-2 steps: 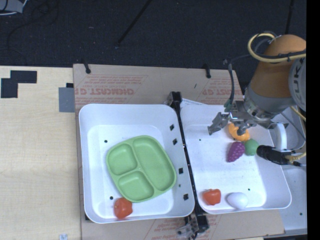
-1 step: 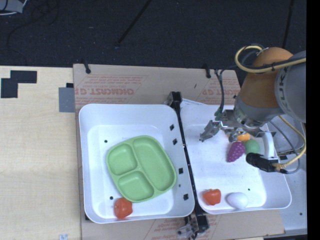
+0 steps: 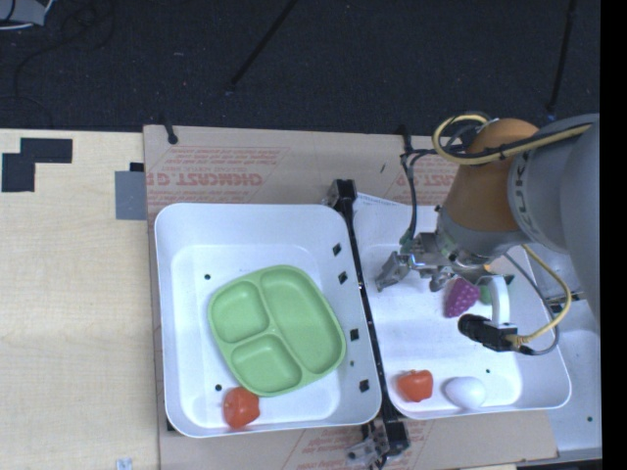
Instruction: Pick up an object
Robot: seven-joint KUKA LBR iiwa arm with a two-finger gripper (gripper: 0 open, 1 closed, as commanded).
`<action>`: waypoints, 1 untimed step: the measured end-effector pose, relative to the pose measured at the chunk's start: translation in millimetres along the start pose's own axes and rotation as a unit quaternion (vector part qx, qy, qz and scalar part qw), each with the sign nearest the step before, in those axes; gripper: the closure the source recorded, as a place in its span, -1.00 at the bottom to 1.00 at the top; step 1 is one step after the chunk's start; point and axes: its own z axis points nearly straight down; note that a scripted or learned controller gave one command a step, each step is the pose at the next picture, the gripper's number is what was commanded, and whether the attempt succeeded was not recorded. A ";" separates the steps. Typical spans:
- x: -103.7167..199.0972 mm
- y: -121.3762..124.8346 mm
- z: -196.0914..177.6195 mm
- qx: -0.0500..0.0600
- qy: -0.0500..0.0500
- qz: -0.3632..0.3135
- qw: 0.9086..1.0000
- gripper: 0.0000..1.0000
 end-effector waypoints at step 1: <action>1.0 -0.7 35.0 -0.001 0.000 0.000 1.000 -1.00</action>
